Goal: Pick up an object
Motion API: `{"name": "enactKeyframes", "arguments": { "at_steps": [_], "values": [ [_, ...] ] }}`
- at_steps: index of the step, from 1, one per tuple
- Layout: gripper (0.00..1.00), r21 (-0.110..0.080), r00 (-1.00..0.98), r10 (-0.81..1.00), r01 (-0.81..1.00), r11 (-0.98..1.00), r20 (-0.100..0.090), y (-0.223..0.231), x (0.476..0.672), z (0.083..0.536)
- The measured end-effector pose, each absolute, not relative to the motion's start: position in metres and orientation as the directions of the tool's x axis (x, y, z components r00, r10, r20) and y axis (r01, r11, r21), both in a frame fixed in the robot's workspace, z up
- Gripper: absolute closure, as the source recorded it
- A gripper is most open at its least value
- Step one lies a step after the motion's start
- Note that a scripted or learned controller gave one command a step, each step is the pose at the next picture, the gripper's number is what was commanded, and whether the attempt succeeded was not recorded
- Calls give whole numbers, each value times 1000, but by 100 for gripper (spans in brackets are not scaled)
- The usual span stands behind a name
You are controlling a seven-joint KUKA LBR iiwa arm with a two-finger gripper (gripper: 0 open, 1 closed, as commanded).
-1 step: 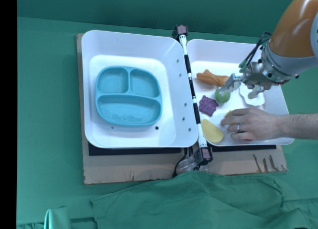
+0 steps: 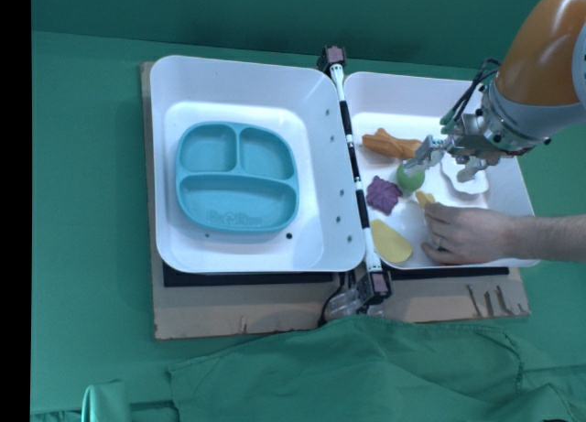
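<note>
Two shallow white bins sit side by side on the bench: the left bin (image 2: 183, 91) bears a teal divided plate (image 2: 238, 178), while the right bin (image 2: 385, 91) holds the small items from which one is to be picked. The arm (image 2: 545, 45) reaches in from the right, and its gripper (image 2: 423, 156) hangs low over the middle of the right bin, at or just above a green rounded piece (image 2: 409, 176); whether its fingers are spread or closed, and whether they hold anything, cannot be told from this view. A human hand (image 2: 467, 232) lies inside the same bin, near the gripper, and this is the chief hazard: a descent or sideways sweep could strike it, or the hand could shift the items under the fingers. Crowding is the second risk. The orange piece (image 2: 391, 146) lies just beside the green one, the purple piece (image 2: 383, 195) close below, and a small yellow bit (image 2: 426, 198) by the hand, so a closing grip might pinch two items or push the target aside. The yellow slice (image 2: 392, 243) lies flat near the bin's front edge and would probably be hard to grasp.
</note>
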State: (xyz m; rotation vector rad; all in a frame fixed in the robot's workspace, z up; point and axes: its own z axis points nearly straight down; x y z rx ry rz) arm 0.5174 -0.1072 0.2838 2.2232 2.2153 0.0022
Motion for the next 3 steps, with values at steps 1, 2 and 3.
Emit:
{"name": "enactKeyframes", "arguments": {
  "at_steps": [1,2,3],
  "values": [
    [0,-4,5,1000,1000,-5,0,-118,520,229],
    [0,8,4,1000,1000,-4,0,-119,523,184],
    [100,28,7,1000,1000,-7,-7,-121,527,201]
  ]
}}
